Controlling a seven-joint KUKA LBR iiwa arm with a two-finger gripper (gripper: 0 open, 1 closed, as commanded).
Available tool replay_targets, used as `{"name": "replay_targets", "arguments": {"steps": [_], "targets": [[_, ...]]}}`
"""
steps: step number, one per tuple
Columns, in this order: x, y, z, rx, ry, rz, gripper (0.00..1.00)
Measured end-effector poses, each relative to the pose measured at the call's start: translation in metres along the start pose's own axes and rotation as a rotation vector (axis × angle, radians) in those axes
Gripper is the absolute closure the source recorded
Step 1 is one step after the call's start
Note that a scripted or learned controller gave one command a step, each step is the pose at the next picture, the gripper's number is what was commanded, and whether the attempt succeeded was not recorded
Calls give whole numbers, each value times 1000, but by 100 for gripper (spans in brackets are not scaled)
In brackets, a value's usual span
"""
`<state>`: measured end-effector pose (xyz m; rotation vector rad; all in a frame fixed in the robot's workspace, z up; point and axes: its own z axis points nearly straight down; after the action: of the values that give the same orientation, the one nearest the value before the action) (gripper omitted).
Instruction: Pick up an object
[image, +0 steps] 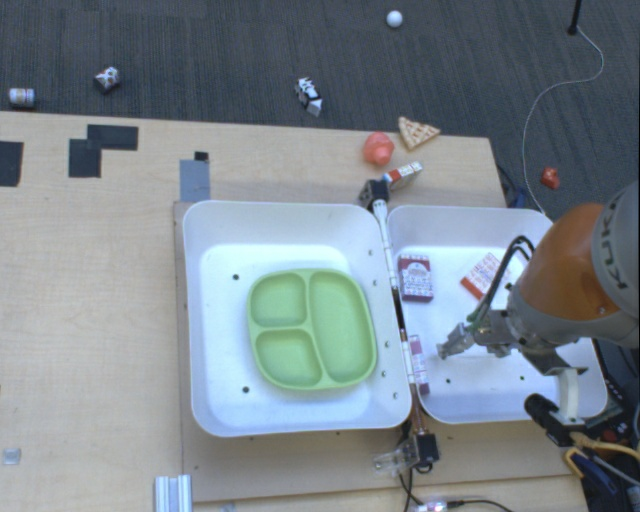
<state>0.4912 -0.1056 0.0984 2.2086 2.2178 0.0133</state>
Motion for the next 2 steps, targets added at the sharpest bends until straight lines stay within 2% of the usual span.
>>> {"name": "replay_targets", "arguments": {"steps": [1,2], "targets": [[18,-2,11,4,-3,3,0],[19,0,0,-2,-2,1,100]]}}
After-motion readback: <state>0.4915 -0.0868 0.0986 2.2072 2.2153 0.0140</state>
